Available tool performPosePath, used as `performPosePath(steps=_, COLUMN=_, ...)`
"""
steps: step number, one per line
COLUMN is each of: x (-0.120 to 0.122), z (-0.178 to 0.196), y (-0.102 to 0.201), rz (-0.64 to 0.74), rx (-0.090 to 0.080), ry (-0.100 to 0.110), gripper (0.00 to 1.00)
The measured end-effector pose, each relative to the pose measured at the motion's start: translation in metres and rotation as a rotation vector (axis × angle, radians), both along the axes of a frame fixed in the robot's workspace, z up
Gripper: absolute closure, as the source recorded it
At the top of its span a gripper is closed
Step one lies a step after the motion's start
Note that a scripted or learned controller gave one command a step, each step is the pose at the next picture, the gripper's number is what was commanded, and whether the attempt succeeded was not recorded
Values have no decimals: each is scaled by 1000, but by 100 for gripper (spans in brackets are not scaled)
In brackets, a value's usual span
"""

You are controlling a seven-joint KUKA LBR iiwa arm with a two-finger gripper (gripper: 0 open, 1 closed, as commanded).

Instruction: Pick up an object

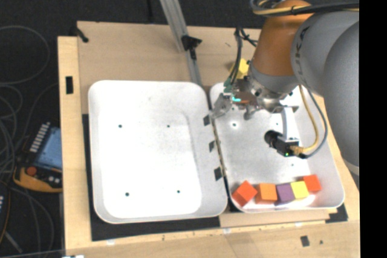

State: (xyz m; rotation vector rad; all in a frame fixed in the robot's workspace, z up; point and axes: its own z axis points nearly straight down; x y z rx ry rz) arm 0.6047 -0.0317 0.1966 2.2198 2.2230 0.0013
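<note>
In right bin (326,166), tool (245,107) state unclear, blocks (277,191) along near wall

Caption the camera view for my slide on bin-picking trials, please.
KUKA arm's end effector hangs over the right bin, far from the five coloured blocks lined along its near wall; left bin alongside.

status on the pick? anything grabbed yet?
Done: nothing visibly picked. The row of blocks, red-orange to orange, lies along the near edge of the right bin. In hand: the arm is over the far end of that bin, with its hand low near the bin's far-left corner, apart from the blocks. Left: reach a block, grip it and lift. The left bin plays no part so far.
</note>
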Motion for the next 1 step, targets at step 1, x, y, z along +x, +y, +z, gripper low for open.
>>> performPosePath(steps=1, x=0, z=0, y=0, rz=0, rx=0, ry=0, gripper=0)
